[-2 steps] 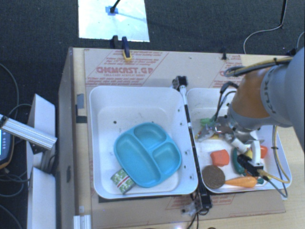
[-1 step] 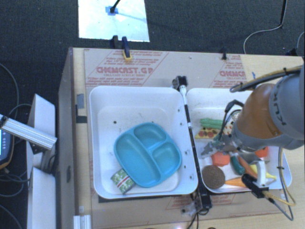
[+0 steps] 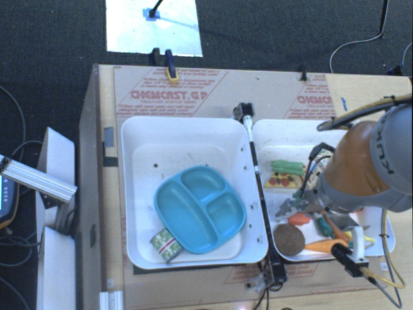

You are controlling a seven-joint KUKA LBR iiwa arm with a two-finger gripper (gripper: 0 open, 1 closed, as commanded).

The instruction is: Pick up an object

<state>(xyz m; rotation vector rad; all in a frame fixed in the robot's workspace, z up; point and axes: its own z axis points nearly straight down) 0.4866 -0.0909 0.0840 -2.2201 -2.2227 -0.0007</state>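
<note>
We see the arm (image 3: pixel 361 163) reaching over the right bin (image 3: pixel 284 129), its gripper (image 3: pixel 298 203) low above the small objects (image 3: pixel 303 219) near that bin's front edge; whether anything is held we cannot tell. In the left bin (image 3: pixel 139 147), a blue divided plate (image 3: pixel 200 208) overlaps a small green packet (image 3: pixel 164 244) by the front edge.

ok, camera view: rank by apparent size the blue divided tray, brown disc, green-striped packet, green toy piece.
1. blue divided tray, largest by far
2. brown disc
3. green-striped packet and green toy piece look about alike, so I won't rank them.
</note>
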